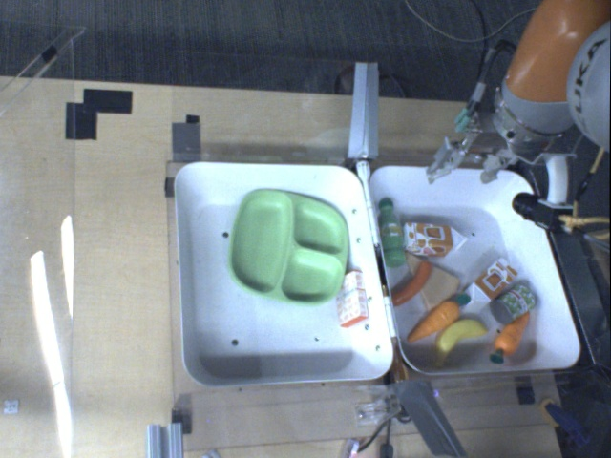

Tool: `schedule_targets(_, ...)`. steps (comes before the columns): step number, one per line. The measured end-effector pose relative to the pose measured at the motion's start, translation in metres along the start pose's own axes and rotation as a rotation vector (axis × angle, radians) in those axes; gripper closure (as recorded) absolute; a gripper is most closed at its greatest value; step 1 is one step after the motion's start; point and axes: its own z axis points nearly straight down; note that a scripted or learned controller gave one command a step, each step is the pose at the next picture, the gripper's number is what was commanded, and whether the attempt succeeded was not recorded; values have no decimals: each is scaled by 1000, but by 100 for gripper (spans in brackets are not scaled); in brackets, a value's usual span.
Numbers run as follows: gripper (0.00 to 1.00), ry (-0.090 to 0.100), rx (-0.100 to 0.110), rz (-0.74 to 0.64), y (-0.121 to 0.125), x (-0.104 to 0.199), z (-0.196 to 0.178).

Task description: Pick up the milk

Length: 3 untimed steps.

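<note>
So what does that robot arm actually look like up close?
The arm is smooth and rounded, light grey with a broad orange band above the wrist. A thin black cable loops behind it. At its end sits a small metallic gripper with slim silvery fingers and a touch of green wiring near its base.

A green divided plate [289, 244] is seen in the left bin [200, 284]. Just beside the plate's lower right corner, a small milk carton [353, 300] is lain against the bin's right wall. Further right of the plate, in the right bin [558, 346], a green bottle [389, 227], cartons and carrots are heaped. The gripper [470, 160] is held spread and empty above that bin's far rim.
</note>
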Motion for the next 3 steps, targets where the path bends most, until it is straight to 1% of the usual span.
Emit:
schedule_targets(1,0,-1,-1,-9,-13,-22,101)
schedule_targets(2,0,-1,-3,-129,6,-14,79)
schedule_targets(3,0,-1,-7,-169,-51,-30,126)
